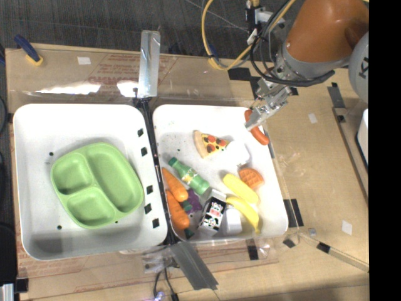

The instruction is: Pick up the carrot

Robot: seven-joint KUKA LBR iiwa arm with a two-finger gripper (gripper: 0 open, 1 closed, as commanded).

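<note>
Honestly, the carrot [176,200] is lying at the right bin's [266,168] near-left wall, probably light, stiff, slick plastic; mid-body looks best to grab. Fingers [256,116] are hovering far-right, can't tell if they're open.

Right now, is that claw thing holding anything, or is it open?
Gripper: shut on a small red-orange item above the right bin's far right rim.

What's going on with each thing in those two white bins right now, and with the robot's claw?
gripper: above the right bin's far right rim, a red-orange piece at its tip.
carrot: lying by the right bin's left wall.
pizza slice: lying flat.
green bottle: on its side.
banana: lying by the right wall.
green plate: upright in the left bin.
</note>
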